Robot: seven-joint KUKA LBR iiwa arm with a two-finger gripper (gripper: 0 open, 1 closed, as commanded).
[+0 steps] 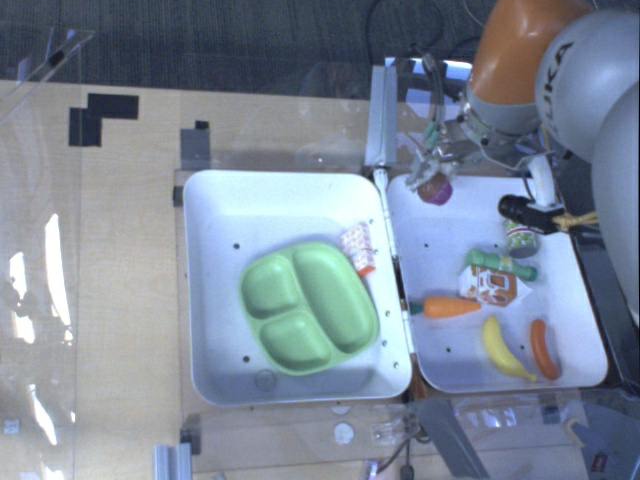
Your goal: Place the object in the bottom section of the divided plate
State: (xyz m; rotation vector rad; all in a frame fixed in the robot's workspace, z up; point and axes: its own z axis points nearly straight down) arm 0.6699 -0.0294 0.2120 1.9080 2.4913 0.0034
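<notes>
The green divided plate (308, 306) lies in the left bin (215, 268); one large section faces right, and two smaller sections are at the left and the bottom. My gripper (433, 175) hangs over the far left corner of the right bin (590, 353). A small round purple object (437, 190) sits between its fingertips, lifted clear of the bin floor. The gripper is well to the right of and beyond the plate.
A red and white packet (358, 245) leans against the plate's upper right rim. The right bin holds a carrot (449, 308), a banana (503, 349), a sausage (543, 348), a small carton (492, 285), a green piece (500, 262) and a can (521, 238).
</notes>
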